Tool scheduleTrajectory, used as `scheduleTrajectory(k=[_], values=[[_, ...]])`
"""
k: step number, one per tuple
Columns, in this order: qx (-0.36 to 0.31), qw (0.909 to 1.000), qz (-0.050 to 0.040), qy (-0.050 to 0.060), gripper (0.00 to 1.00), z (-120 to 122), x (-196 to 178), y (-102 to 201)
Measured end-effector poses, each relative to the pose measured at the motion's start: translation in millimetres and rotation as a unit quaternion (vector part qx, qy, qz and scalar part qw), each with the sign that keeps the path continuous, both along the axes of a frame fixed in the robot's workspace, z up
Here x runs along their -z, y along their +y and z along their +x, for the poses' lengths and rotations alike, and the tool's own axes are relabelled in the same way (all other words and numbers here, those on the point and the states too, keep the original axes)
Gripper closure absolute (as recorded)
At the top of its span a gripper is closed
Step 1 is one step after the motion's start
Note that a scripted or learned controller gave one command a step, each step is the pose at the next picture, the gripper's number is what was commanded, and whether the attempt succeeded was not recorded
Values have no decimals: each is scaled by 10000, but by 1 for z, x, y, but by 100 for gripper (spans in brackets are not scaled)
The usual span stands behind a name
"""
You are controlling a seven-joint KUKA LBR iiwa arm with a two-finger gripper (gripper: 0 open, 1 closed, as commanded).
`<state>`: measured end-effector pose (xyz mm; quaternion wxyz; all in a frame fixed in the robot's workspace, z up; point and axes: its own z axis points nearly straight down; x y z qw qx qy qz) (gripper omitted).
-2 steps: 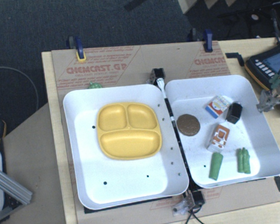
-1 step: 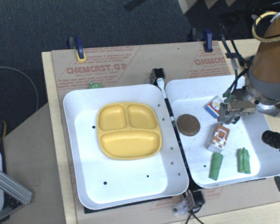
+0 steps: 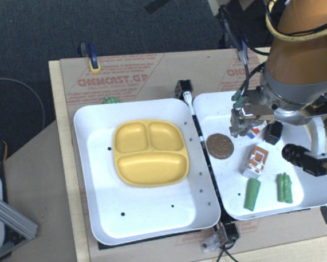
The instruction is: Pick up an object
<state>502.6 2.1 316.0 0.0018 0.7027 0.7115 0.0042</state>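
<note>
The bench (image 3: pixel 146 71) is covered with brown board that has red printed letters. Two shallow white bins lie on it side by side, the left bin (image 3: pixel 99 180) and the right bin (image 3: pixel 230 199), touching along the middle. A blue-and-yellow clamp (image 3: pixel 92 56) grips its far edge.

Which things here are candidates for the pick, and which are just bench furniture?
Pick candidates, all in the right bin:
brown round disc
orange-and-white small box
green cylinder
green ridged piece
gripper above them

Lying about:
yellow divided plate in the left bin
blue-yellow clamp
</note>
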Motion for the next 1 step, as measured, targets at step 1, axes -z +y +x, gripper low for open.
scheduleTrajectory(k=[1], values=[[9, 10000, 2, 13, 100, -23, -47, 70]])
